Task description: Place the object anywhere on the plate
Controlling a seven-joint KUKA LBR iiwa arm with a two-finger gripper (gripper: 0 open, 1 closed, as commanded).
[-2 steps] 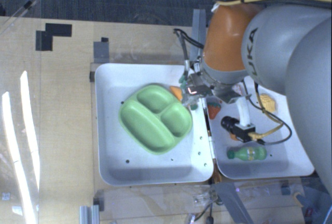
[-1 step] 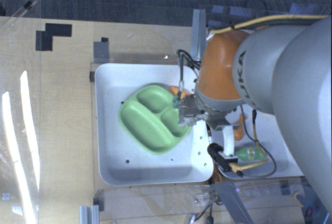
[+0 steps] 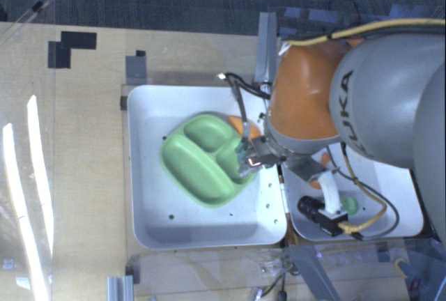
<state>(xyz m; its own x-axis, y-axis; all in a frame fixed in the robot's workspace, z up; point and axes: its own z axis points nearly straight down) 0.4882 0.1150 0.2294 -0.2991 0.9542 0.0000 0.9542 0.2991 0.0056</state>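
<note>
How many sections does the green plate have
3 show on the green divided plate in the left bin: a long one at lower left and two smaller at upper right, one partly under the gripper.

A green plate (image 3: 202,160) with divided compartments lies flat in the left white bin (image 3: 150,223), toward its right side and turned at a slant. An orange object (image 3: 237,124) peeks out just beyond the plate's upper right rim, mostly hidden.
</note>
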